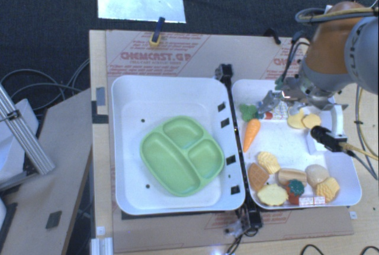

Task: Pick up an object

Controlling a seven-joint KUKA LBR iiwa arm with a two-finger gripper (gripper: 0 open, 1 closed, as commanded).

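- Over the far end of the right bin (pixel 353 187), the gripper (pixel 273 100) sits low among the toy food; whether it is spread or closed cannot be told, and nothing is seen in its grasp.
- Just beside it lie a green piece (pixel 247 111) and a carrot (pixel 251 134); yellow pieces (pixel 303 121) lie near.
- Risk: crowded items could be nudged aside or pinched two at once, spoiling the pick.
- Left bin (pixel 127 129) holds a green divided plate (pixel 181 155), well apart.
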